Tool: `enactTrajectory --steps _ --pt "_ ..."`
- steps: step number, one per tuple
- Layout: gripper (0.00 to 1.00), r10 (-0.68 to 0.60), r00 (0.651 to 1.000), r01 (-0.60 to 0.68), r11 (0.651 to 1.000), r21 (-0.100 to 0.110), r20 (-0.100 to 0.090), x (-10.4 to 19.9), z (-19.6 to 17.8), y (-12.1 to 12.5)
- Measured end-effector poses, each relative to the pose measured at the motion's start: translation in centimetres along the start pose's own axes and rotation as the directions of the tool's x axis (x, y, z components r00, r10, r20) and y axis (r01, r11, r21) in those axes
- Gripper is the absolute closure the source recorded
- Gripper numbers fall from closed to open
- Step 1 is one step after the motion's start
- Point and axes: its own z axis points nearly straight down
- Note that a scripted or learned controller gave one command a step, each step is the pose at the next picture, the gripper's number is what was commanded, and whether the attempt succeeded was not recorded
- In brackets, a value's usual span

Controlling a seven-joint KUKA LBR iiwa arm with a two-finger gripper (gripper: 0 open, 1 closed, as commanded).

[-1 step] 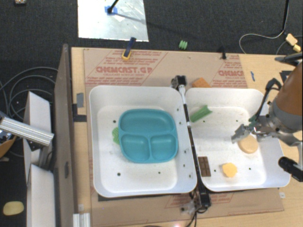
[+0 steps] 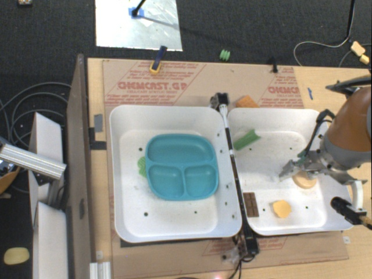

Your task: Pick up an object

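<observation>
Brown cardboard-topped bench (image 2: 174,80) carries two shallow white bins. We count one teal sectioned plastic tray (image 2: 181,166) in the left bin (image 2: 125,173). Right bin (image 2: 273,138): one green block (image 2: 246,139) near its back-left corner, one yellow piece (image 2: 282,208) near its front edge, one tan disc (image 2: 304,181). Gripper (image 2: 302,168) sits just over the tan disc; we cannot tell its finger state.

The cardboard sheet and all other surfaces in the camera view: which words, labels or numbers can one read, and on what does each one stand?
"CHEMCAST GP", red print on the cardboard sheet behind the left bin.
The same red print repeats on the cardboard behind the right bin; it seems to be the same word, but it is partly cut off.
The smaller red lines around both prints are too small and blurred to read.
</observation>
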Motion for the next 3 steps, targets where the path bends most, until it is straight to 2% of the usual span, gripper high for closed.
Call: enactTrajectory --steps 1,2,3 --pt "0.0 -0.014 1.0 0.014 1.0 -0.01 -0.003 8.1 1.8 6.6" --pt "0.0 -0.008 1.0 0.008 1.0 -0.014 0.002 6.6 1.6 14.0" --pt "0.0 -0.006 1.0 0.006 1.0 -0.001 0.002 7.5 1.7 14.0"
